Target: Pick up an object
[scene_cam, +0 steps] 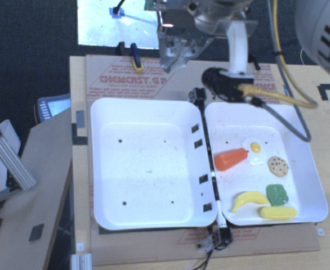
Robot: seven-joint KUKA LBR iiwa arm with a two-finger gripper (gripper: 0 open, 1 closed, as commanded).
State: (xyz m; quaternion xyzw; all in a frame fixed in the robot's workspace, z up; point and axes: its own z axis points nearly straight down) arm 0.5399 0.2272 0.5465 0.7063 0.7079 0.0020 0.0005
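The right bin (pixel 306 151) holds several toy foods. An orange carrot (pixel 231 158) lies near its left wall, with a fried egg (pixel 255 149) just to the right of it. A round cookie (pixel 277 166) sits further right. Along the front lie a yellow banana (pixel 249 199), a green piece (pixel 277 194) and a yellow corn cob (pixel 278 212). My gripper (pixel 173 61) hangs high above the bench's far edge, behind the left bin (pixel 148 167) and well away from every object. Nothing shows in its grasp.
The bins stand side by side on a cardboard sheet (pixel 131 80), joined by a black-clipped seam (pixel 207 162). A yellow and black clamp (pixel 135 61) sits at the back. A yellow cable (pixel 283 97) runs over the right bin's far rim.
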